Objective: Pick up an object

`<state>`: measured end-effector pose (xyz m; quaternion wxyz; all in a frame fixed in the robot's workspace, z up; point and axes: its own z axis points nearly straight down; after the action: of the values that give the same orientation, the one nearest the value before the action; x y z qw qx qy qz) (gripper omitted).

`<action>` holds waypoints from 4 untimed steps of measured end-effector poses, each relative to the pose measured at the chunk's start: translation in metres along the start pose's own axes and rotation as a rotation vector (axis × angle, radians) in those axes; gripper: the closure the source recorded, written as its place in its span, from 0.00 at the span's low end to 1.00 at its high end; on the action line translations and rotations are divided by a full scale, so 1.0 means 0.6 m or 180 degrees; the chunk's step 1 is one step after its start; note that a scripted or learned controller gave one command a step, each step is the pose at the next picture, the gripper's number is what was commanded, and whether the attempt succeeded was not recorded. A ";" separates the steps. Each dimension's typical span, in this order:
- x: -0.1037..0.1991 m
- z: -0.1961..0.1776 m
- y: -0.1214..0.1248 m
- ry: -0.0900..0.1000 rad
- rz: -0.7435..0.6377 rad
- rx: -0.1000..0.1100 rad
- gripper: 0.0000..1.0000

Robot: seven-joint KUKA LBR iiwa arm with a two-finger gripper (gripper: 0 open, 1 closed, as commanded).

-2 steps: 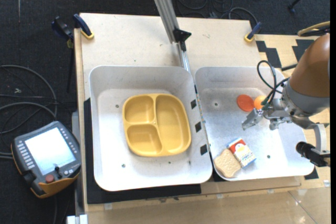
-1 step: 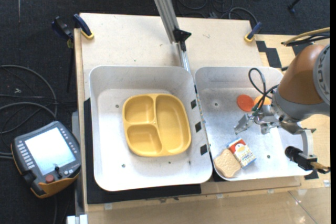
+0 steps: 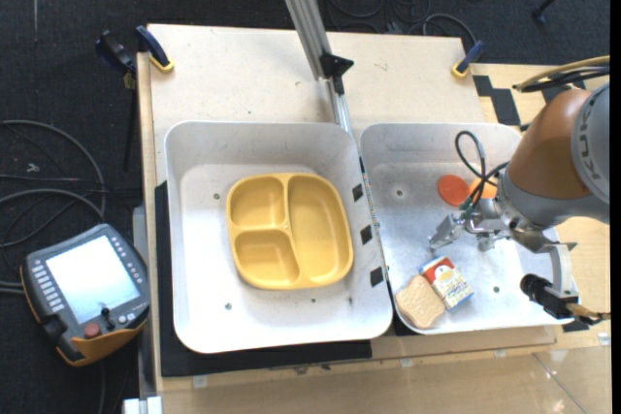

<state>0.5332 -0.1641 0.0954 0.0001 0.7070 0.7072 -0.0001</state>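
Observation:
The right bin (image 3: 403, 160) holds three things. An orange disc (image 3: 450, 188) lies near its middle. A small red, white and yellow carton (image 3: 447, 282) lies near the front rim. Touching the carton's left side is a tan ridged biscuit-like piece (image 3: 419, 302). My gripper (image 3: 462, 238) hangs over the right bin, between the disc and the carton, just above and right of the carton. It is open, with nothing between its fingers. The grey arm with its orange band (image 3: 558, 155) comes in from the right and hides the bin's right part.
A yellow three-part plate (image 3: 289, 230) fills the middle of the left bin (image 3: 184, 208). A slanted metal pole (image 3: 303, 5) meets the bench at the back between the bins. A teach pendant (image 3: 85, 291) lies on the floor to the left.

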 end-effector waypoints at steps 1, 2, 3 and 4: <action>0.000 -0.018 0.001 -0.0001 -0.0001 -0.0008 1.00; 0.005 -0.095 -0.010 -0.0003 -0.0004 -0.0012 1.00; -0.002 -0.201 -0.008 -0.0007 -0.0006 -0.0023 1.00; -0.002 -0.223 -0.007 -0.0003 -0.0007 -0.0010 1.00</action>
<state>0.5292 -0.1650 0.2292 0.0015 0.7062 0.7081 0.0006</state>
